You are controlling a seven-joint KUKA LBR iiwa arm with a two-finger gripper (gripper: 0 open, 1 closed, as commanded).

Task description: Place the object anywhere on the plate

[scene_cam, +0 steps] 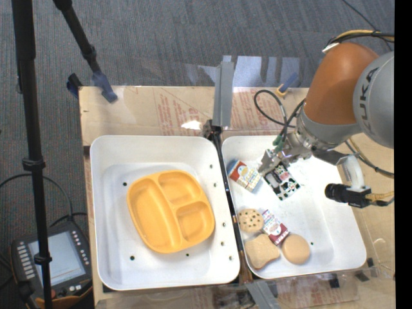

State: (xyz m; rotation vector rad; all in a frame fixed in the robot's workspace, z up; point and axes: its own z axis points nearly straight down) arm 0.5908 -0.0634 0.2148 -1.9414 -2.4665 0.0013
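Observation:
A yellow divided plate (170,210) lies in the left white bin (106,172). The right bin (335,237) holds a small red and white carton (245,176), a chocolate chip cookie (250,220), a small red packet (275,228), a slice of bread (262,252) and a round tan bun (297,250). My gripper (279,174) hangs over the upper middle of the right bin, just right of the carton and apart from it. I see nothing held in it.
A grey post (223,98) stands at the back between the two bins. A black tripod leg (32,140) rises at the far left, with a tablet (61,256) on the floor. A black cylinder (347,194) sticks out by the right bin's edge.

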